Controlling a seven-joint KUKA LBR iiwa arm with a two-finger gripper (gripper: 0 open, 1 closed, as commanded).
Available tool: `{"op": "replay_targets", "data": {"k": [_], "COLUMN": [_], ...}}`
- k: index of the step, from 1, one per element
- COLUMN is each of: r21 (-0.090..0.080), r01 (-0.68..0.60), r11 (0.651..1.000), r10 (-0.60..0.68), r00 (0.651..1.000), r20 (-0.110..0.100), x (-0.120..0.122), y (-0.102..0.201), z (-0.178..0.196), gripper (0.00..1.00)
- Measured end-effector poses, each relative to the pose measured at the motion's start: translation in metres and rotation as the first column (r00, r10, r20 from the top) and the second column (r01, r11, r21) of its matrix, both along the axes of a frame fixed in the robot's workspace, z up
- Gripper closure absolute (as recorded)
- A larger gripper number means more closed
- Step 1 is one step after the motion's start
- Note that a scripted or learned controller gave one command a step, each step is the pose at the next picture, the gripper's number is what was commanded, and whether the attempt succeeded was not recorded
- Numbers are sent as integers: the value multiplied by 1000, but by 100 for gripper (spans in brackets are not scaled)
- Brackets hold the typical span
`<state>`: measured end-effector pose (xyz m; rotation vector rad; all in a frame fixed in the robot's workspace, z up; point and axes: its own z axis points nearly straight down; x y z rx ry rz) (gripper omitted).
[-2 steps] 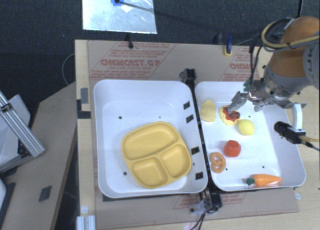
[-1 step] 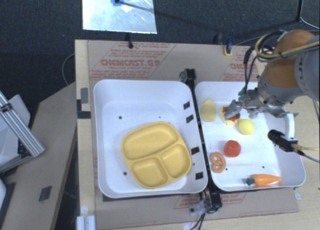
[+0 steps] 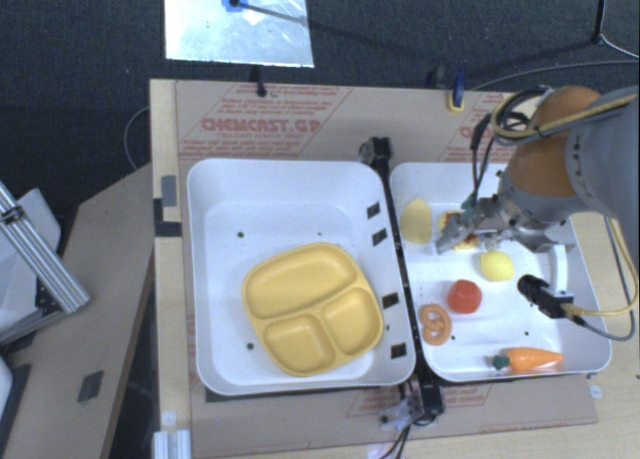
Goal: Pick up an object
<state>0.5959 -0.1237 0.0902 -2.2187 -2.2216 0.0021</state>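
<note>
The right bin (image 3: 590, 337) holds several small toy foods. A pale yellow piece (image 3: 417, 219) lies near its left wall, with a yellow lemon (image 3: 497, 266) toward the middle. Below them are a red round piece (image 3: 463, 296), a brown pretzel (image 3: 435, 323) and an orange carrot (image 3: 527, 358) by the front wall. My gripper (image 3: 458, 232) hangs low over the upper part of this bin, between the pale yellow piece and the lemon, just up and left of the lemon. A small yellowish patch shows at its tip, and I cannot make out what it is.
A yellow divided tray (image 3: 312, 307) lies in the left bin (image 3: 230, 197). A black divider with clips (image 3: 392, 247) runs between the bins. The grey arm (image 3: 590, 167) and its cables cover the right bin's upper right corner.
</note>
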Motion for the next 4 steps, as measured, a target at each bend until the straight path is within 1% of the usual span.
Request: {"op": "replay_targets", "data": {"k": [1,4], "r21": [-1,-2], "r01": [0,-3], "r11": [1000,1000], "r10": [0,3], "r00": [1000,1000], "r20": [5,9], "x": [1,15], "y": [-1,-5], "z": [14,147], "gripper": [100,100]}}
